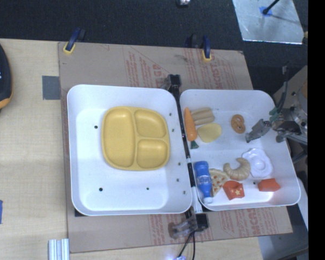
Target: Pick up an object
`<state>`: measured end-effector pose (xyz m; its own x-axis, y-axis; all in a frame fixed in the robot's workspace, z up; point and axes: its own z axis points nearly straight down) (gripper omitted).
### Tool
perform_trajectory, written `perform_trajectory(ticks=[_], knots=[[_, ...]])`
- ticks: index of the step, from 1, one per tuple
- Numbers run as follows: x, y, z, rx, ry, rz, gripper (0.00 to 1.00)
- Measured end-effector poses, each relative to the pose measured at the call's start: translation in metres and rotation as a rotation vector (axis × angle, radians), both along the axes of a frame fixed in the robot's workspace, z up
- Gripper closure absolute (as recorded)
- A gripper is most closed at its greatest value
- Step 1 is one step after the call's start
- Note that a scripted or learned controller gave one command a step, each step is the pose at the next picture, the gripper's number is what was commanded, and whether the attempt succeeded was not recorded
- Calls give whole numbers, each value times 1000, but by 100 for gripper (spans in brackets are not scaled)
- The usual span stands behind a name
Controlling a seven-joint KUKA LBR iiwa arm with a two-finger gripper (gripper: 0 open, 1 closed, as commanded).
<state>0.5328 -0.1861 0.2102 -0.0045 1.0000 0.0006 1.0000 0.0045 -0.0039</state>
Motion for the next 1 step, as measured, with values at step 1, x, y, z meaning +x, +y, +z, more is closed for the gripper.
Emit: perform_trajectory(ticks=[1], knots=[[91, 43, -119, -2, -7, 8, 0]])
